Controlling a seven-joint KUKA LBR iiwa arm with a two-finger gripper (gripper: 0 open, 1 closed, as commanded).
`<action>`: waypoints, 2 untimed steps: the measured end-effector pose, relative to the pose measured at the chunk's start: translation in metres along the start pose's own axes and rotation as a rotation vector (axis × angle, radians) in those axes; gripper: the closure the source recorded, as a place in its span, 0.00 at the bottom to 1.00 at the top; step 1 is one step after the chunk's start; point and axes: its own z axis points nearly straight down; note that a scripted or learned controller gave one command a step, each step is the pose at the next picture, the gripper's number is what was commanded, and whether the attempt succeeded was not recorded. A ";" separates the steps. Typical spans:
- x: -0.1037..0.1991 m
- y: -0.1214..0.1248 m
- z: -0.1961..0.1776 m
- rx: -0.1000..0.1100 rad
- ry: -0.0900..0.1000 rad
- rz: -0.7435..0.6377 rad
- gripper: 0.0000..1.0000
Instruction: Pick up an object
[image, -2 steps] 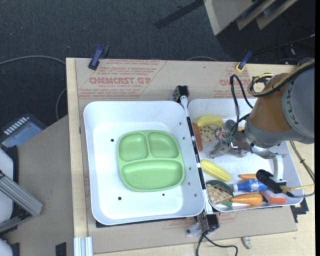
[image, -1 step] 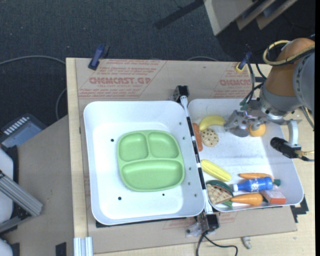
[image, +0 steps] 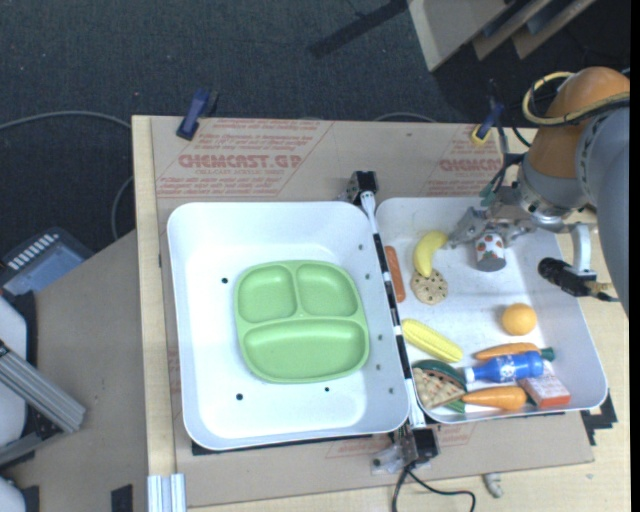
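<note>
In the left bin (image: 200, 330) a green divided plate (image: 300, 320) lies alone. In the right bin (image: 590, 350), a banana (image: 429, 251) and a cookie (image: 429, 288) sit near the divider. Just right of the banana hovers the gripper (image: 489, 248), low over bare floor with nothing between its fingers; whether they are spread or closed I cannot tell. The banana is the nearest target, its long axis running roughly up-down.

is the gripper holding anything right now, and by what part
Nothing is seen held. The gripper hangs over a bare patch at the back of the right bin, beside the banana, with no item between its jaws.
</note>
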 end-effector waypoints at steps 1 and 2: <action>0.061 0.000 0.000 0.001 -0.001 0.001 0.00; 0.061 0.000 -0.010 -0.002 -0.003 0.001 1.00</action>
